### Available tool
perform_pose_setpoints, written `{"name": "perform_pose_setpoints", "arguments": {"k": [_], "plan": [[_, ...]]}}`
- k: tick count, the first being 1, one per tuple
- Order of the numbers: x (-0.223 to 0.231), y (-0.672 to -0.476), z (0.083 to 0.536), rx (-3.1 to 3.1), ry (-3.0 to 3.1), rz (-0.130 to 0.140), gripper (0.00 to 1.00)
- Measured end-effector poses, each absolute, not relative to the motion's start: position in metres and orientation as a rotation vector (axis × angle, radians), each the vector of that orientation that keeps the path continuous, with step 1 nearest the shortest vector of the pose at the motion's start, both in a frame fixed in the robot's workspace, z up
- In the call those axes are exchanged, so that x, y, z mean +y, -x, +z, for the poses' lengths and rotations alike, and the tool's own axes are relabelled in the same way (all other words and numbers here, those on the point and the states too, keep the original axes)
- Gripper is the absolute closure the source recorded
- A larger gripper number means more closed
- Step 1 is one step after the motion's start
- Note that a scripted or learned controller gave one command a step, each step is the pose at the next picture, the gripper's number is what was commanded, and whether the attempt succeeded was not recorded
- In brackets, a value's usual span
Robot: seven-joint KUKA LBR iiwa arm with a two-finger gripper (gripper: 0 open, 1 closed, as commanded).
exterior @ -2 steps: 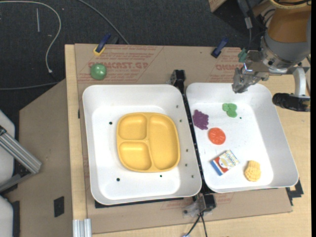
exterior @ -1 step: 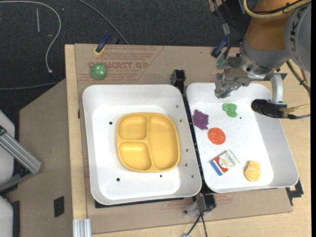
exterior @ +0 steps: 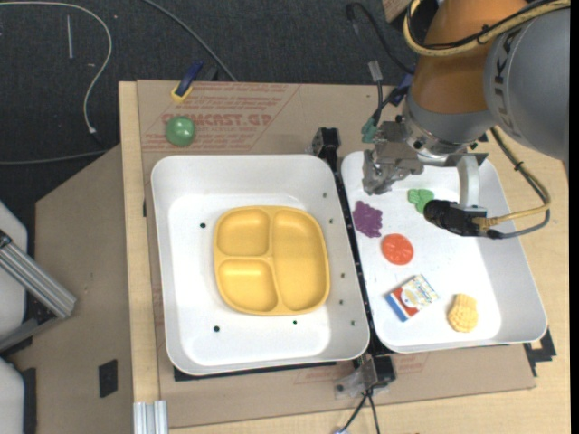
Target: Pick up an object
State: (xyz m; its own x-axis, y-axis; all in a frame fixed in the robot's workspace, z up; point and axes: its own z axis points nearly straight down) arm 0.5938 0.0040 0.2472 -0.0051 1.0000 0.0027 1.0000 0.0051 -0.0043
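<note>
- On the bench [exterior: 136,269] you have a tan cardboard sheet with faded red printing, and the two white bins sit on it side by side.
- Around the bench, at 9 to 12 o'clock, you see dark carpet with a thin white cable looping across it.
- At 11 o'clock on the cardboard, a green ball [exterior: 181,131] lies just below a blue and yellow clip [exterior: 188,80].
- The left bin [exterior: 172,242] carries a yellow divided plate [exterior: 270,259] at its middle.
- The right bin [exterior: 516,269] holds a purple piece [exterior: 366,218] near its left wall, a red round piece [exterior: 397,249] just at 4 o'clock of it, a green piece [exterior: 420,197] toward 12 o'clock, a small red, white and blue packet [exterior: 412,297] and a yellow piece [exterior: 462,313] toward 6 o'clock.
- Your pincer [exterior: 377,183] hangs over the right bin's upper left corner, just at 12 o'clock of the purple piece; you cannot tell whether it is released or clenched, and nothing is visible in it.
</note>
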Motion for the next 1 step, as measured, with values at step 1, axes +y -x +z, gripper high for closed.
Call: {"name": "perform_pose_setpoints", "arguments": {"k": [1], "plan": [[0.0479, -0.5787, 0.2369, -2.223, 2.213, 0.002, 1.00]]}}
